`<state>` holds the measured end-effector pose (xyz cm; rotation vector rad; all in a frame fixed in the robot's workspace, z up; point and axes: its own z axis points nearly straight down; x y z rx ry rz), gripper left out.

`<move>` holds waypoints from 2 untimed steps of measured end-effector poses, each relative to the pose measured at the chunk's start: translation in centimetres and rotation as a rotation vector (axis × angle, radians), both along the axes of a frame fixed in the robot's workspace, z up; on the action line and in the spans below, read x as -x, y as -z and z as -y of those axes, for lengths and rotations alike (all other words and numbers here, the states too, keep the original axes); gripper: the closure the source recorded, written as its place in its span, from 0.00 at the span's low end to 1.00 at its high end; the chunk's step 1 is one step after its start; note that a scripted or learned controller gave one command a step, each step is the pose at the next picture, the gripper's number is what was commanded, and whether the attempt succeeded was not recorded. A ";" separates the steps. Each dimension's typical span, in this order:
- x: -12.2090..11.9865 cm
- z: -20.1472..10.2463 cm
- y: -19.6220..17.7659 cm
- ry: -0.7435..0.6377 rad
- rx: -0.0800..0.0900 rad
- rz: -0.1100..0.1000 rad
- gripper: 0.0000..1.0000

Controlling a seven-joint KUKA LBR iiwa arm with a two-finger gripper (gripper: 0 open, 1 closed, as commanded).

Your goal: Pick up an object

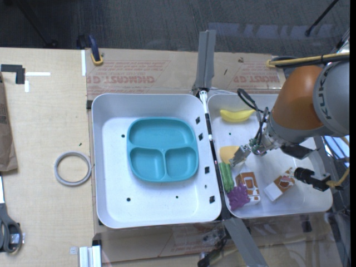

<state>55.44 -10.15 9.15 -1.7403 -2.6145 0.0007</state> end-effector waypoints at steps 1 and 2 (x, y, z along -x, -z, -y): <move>-6.5 0.7 0.0 0.042 0.001 0.002 0.00; -9.1 0.7 -0.5 -0.527 0.002 0.005 0.00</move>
